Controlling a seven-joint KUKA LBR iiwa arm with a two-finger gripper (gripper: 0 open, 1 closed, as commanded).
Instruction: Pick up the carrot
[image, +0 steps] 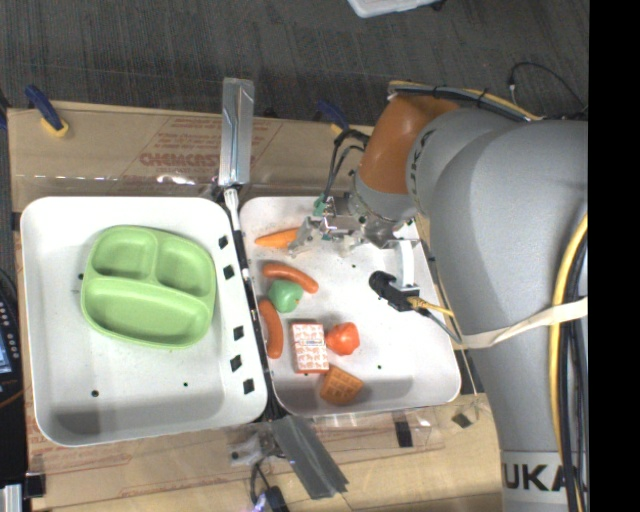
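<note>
The pincer (322, 230) hung in the right bin (440, 345), and I could not tell if it was open or closed. The carrot (277, 239) lay just left of it. The pincer might have only pushed the carrot toward the wall.

Left bin (40, 300) held a green divided plate (150, 285). Right bin (420, 385) held two sausages (290, 275) (271, 327), a green vegetable (285, 296), a tomato (343, 339), a small carton (308, 346) and a waffle (341, 385) near its front edge.
</note>
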